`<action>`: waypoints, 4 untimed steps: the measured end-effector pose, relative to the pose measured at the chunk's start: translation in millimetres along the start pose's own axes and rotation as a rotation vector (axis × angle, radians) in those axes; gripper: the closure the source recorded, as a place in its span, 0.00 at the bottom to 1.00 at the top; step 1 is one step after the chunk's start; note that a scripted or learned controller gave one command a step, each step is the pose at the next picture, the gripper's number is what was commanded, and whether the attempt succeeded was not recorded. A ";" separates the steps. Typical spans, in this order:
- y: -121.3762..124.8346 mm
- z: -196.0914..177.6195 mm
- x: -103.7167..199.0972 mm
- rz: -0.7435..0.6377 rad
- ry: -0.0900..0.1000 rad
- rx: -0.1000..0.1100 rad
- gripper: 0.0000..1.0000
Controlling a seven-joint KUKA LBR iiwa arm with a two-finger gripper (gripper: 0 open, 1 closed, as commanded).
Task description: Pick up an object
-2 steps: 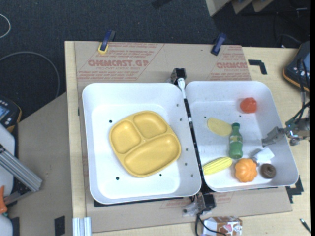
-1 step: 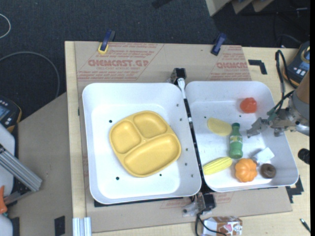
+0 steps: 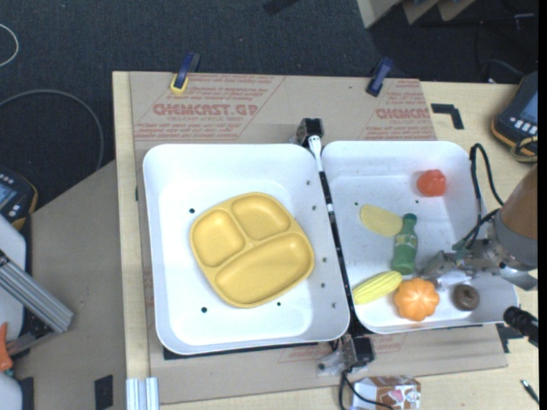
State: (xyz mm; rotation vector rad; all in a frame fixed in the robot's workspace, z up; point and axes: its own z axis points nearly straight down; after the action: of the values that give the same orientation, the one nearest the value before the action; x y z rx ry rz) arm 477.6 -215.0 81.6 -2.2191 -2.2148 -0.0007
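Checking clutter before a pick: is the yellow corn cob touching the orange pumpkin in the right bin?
Touching. The camera view shows the yellow corn cob's right end meeting the orange pumpkin's left side, no white bin floor between them.

Arm cut off at rt edge

Divided plate lay mid left bin, in right bin a tomato sat near the far right corner, bottle at centre, corn, pumpkin along the near edge, my gripper just right of the bottle.
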 end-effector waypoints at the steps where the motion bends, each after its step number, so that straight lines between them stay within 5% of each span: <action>1: 2.9 -105.7 -9.6 -0.003 -0.010 -0.014 0.00; 2: 1.3 -63.3 68.5 -0.009 0.001 0.001 0.00; 3: 20.3 -71.2 127.0 -0.008 -0.005 -0.007 0.00; 4: 12.0 -320.3 148.8 -0.007 -0.006 -0.025 0.00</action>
State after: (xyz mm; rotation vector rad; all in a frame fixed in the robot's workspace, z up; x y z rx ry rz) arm 491.2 -67.8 402.6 -2.2275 -2.2379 -0.0218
